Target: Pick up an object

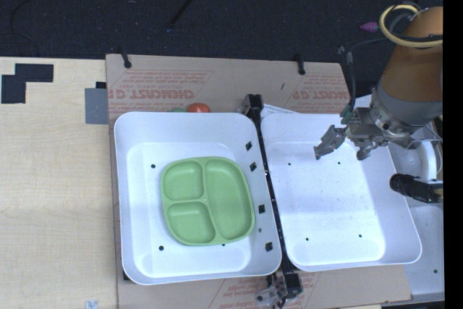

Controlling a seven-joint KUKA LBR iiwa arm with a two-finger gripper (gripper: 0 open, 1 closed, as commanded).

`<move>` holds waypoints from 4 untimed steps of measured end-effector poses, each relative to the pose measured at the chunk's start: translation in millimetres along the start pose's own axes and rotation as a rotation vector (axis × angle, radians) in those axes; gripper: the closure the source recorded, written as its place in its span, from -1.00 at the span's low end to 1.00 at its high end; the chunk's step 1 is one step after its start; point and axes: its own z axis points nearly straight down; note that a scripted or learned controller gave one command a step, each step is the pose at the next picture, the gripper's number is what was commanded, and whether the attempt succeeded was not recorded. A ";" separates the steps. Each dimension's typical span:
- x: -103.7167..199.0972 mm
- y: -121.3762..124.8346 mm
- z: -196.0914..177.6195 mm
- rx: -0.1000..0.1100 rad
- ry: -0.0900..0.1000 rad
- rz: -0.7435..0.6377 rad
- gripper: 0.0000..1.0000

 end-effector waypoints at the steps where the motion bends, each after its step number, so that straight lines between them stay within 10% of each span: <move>1: -0.1 2.0 -6.7 -0.011 -0.001 -0.002 -1.00; 4: 0.0 -3.4 162.1 -0.006 0.001 -0.001 -1.00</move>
